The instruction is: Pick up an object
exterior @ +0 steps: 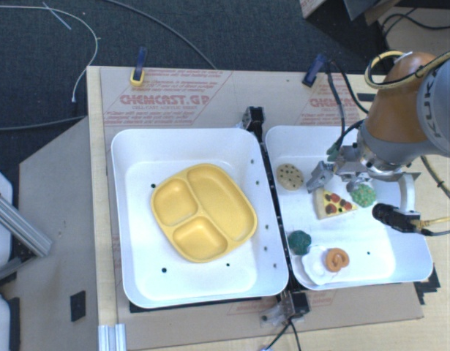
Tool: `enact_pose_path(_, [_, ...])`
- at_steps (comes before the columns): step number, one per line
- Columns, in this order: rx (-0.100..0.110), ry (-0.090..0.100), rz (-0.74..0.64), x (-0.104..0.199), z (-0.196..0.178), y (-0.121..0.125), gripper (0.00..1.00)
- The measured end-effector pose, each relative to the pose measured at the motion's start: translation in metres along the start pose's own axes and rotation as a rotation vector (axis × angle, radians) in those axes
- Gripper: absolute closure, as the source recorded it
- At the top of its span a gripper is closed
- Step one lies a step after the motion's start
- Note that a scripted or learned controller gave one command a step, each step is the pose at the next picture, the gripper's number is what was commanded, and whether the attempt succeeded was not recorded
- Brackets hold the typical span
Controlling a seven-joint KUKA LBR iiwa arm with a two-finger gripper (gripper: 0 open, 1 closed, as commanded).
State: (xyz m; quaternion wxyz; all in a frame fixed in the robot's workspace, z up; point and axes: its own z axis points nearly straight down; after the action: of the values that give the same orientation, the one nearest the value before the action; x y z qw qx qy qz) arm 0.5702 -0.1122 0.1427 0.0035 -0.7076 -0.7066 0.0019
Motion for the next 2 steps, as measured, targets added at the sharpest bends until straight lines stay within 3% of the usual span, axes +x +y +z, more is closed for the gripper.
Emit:
enact_pose_path(1, [-0.006,-0.001,-0.002,0.001,0.052,0.001,0.00])
enact_pose_path(2, [-0.013,-0.003,0.000,0.000,0.036,0.003,1.00])
